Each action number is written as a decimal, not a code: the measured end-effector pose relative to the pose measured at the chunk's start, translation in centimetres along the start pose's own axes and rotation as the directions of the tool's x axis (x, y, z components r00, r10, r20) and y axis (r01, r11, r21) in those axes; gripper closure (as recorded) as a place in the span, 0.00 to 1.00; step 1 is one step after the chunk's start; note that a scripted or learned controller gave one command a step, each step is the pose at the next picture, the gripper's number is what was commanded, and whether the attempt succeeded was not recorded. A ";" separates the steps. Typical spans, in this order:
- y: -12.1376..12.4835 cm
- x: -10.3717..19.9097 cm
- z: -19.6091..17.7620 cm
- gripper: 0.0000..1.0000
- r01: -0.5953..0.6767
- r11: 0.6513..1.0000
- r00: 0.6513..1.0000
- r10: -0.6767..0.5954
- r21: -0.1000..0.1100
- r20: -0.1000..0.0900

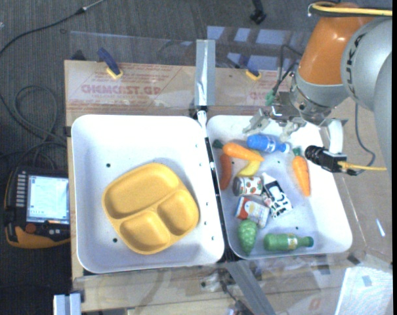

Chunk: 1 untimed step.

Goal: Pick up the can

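Note:
The can (pixel 248 186), small with a silver end and a red and white label, lies on its side near the middle of the right bin (pixel 339 231). My gripper (pixel 275 126) hangs over the far end of that bin, above a blue bottle (pixel 266 143) and well behind the can. Its fingers (pixel 258 122) are spread open with nothing between them.
Around the can lie two carrots (pixel 241 152) (pixel 301 174), a yellow banana (pixel 250 168), a red and white pouch (pixel 253 210), a black and white packet (pixel 277 199), a green bottle (pixel 287 242) and a green fruit (pixel 247 233). The left bin (pixel 93 241) holds a yellow divided plate (pixel 151 207).

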<state>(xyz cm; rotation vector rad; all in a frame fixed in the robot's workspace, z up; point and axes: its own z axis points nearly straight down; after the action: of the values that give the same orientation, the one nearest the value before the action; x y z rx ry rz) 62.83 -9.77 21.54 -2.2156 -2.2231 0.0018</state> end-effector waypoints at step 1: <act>1.5 -4.9 0.3 0.00 0.066 0.998 0.998 -0.066 -0.001 0.005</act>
<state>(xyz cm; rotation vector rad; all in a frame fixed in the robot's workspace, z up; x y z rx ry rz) 64.34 -14.62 21.26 -2.1433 -2.2985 0.0060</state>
